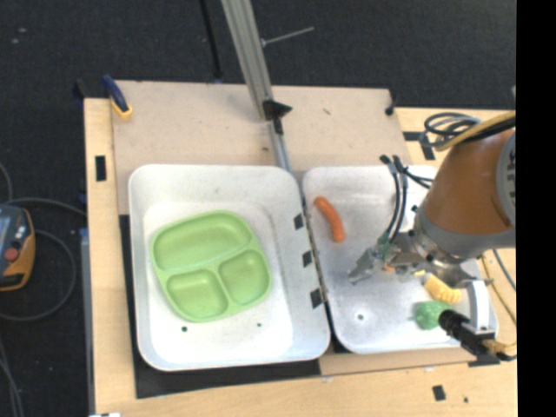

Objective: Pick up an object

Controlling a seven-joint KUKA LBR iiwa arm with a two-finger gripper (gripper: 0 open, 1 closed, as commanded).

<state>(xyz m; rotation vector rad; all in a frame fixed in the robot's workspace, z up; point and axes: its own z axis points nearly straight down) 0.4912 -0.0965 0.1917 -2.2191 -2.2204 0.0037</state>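
Low over the right bin (347, 185), the gripper (367, 268) has its fingers (358, 274) angled down and to the left, their tips close to the white floor. They look a little apart, though at this slant I cannot tell how wide, and nothing sits between them; whether the tips touch the floor is beyond me.

Closest to the fingers, behind them and toward the front of the bin, lie a yellow piece (440, 288) and a green lump (426, 314), both partly tucked under the wrist. Further off, ahead of the fingers and up toward the back wall, an orange sausage-shaped toy (329, 218) lies alone on bare floor. Furthest from them, in the left bin (174, 181), rests a green divided tray (211, 265).

To do this well, I'd judge the orange toy the easiest catch: settle the fingers across its narrow width, one on each side, then close before lifting straight up.
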